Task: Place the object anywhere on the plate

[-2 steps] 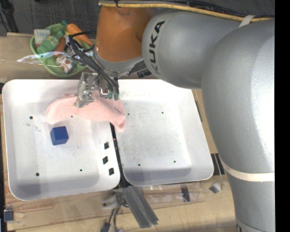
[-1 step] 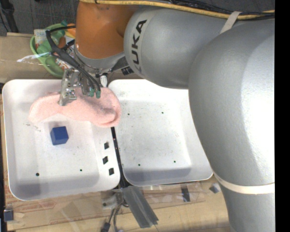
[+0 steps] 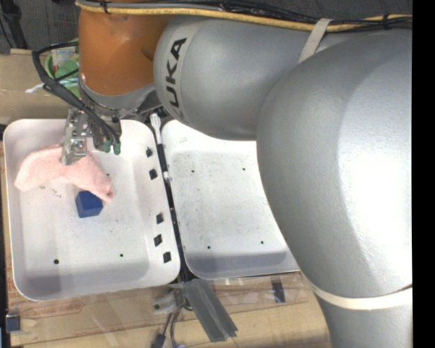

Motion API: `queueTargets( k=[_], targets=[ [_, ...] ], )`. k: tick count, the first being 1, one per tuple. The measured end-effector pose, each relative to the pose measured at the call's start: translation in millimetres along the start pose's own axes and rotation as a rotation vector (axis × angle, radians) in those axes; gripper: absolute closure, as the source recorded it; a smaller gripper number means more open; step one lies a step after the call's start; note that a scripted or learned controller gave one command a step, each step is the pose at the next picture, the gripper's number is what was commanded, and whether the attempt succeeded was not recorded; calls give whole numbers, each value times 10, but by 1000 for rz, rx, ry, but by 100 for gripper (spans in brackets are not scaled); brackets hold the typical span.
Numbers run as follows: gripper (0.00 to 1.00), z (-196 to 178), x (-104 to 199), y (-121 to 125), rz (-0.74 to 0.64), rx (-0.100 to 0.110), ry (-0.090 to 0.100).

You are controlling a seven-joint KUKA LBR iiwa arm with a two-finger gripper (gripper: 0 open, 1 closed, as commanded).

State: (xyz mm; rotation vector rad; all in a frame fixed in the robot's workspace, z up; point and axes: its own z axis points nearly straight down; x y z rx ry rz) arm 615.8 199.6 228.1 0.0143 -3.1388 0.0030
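The end effector (image 3: 78, 147) is hanging over the far part of the left bin (image 3: 29, 278), its metal fingers pointing down onto the pink plate (image 3: 47, 171). Whether the fingers are released or clenched cannot be told, because they are small and partly merged with the plate behind them. The pink plate is lying flat near the far-left corner of the left bin, close to that bin's left wall. The blue object (image 3: 89, 204) is sitting just at the plate's near-right edge, touching or slightly overlapping it, and apart from the end effector. The near half of the left bin is offering open floor on all sides. The right bin (image 3: 217, 216) is adjoining the left bin along a shared central rim, and the grey arm (image 3: 333, 122) is covering its right portion. The worktop (image 3: 14, 85) is showing beyond the far-left bin edge.
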Motion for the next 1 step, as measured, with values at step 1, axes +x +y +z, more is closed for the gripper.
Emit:
queueTargets(
  k=[1],
  targets=[
    [0, -5, -2, -1, 0, 0, -1]
  ],
)
